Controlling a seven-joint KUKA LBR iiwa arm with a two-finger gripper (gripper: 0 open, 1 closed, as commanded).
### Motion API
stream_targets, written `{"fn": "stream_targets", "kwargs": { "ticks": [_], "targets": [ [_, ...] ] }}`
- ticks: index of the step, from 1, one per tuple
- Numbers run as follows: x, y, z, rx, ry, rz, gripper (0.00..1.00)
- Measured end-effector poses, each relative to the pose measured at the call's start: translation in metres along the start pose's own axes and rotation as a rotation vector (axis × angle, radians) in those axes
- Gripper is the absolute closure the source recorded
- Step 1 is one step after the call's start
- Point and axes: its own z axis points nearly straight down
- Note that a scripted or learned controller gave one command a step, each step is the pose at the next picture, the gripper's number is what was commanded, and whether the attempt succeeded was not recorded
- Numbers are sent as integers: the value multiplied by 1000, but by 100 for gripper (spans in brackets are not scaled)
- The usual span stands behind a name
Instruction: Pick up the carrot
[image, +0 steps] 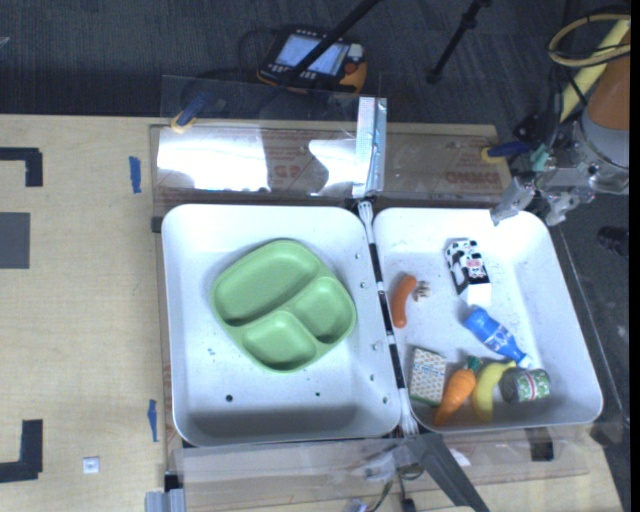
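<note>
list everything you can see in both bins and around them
divided plate: 1, light green, lying in the left bin
carrot: 1, orange with green top, near front of the right bin, beside a banana
banana: 1, yellow, between carrot and can
can: 1, green label, front right corner, on its side
bottle: 1, blue, mid right bin
sausage: 1, orange-red, left side of right bin
black-and-white toy: 1, upper right bin
patterned packet: 1, left of carrot
tool: 1, grey, above right bin's far corner

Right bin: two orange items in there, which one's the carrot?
The carrot is the tapered one with a green top at the right bin's front edge, between a checkered pouch and a banana. The other, a rounded sausage, lies alone near the divider.
</note>
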Motion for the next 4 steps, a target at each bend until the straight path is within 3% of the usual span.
{"fn": "stream_targets", "kwargs": {
  "ticks": [1, 2, 3, 4],
  "targets": [
    [45, -121, 79, 1, 0, -29, 0],
    [83, -150, 92, 2, 2, -414, 0],
    [64, -99, -57, -5, -4, -779, 0],
    [64, -97, -68, -12, -7, -778, 100]
  ]
}}
